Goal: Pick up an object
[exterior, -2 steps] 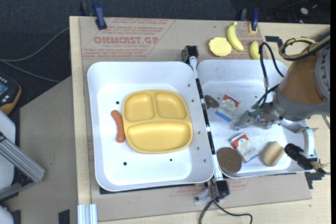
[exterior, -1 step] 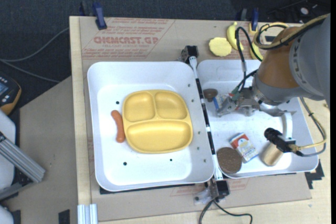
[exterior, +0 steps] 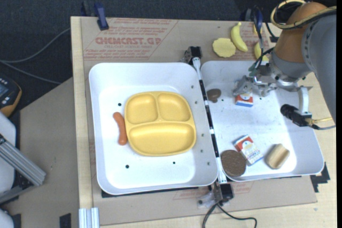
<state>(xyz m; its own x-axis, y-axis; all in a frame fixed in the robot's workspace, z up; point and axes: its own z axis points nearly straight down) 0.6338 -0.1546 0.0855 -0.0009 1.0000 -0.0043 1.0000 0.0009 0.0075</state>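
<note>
Grey arm's jaws (exterior: 247, 88) hang low over a small red-white-blue box (exterior: 244, 100) at twelve o'clock in the right bin (exterior: 310, 160), seemingly lined up to grab; their spread I cannot tell
</note>
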